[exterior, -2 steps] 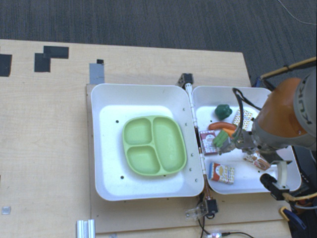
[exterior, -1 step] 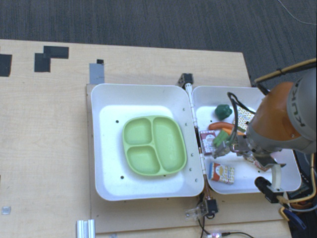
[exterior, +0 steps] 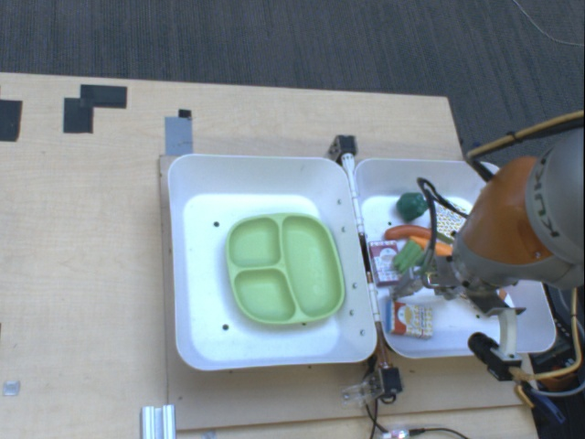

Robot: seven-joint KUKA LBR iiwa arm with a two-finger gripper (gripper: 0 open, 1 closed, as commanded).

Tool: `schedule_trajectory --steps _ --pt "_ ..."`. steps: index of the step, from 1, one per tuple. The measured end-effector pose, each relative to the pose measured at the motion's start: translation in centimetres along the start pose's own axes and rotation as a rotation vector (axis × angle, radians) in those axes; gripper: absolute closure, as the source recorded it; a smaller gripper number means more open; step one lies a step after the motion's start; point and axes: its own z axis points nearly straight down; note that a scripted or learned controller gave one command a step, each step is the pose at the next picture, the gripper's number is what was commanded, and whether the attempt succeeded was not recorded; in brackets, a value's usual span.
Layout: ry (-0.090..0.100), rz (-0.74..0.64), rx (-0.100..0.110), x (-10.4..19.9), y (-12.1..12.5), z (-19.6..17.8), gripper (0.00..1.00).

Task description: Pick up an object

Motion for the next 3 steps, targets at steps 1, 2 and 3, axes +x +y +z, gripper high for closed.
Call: schedule_trajectory --steps 1,2,3 --pt "0.001 -0.002 -0.002 0.1 0.1 -1.0 1.0" --pt "0.001 -0.002 -0.002 0.1 0.1 -1.0 0.0" --pt "0.001 -0.004 -0.005 0.1 0.2 -2.0 1.0"
